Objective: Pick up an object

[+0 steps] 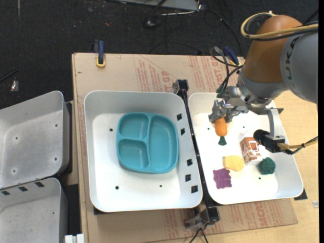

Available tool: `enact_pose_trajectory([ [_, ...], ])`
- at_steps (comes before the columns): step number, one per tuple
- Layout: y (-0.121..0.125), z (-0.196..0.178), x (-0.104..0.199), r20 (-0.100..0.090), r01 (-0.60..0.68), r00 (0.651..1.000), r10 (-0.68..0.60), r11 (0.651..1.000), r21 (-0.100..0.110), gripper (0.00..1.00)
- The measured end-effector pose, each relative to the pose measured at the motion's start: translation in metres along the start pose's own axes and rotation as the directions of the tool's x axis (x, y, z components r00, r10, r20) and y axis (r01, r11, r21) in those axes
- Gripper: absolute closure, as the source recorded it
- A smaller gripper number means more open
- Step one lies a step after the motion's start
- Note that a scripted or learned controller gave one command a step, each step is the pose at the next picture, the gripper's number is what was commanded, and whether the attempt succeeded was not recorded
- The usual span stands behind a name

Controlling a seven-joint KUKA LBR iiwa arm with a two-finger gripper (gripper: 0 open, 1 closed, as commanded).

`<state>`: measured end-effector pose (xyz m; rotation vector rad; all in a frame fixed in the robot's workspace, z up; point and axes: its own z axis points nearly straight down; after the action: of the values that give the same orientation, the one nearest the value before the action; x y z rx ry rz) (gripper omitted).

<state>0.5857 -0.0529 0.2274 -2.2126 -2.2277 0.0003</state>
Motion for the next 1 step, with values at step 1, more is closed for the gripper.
enact_pose_trajectory([
  [1, -0.0043, 0.007, 0.0617, -0.001, 0.002, 1.0, -0.002, 1.0, 0.0, 1.0],
])
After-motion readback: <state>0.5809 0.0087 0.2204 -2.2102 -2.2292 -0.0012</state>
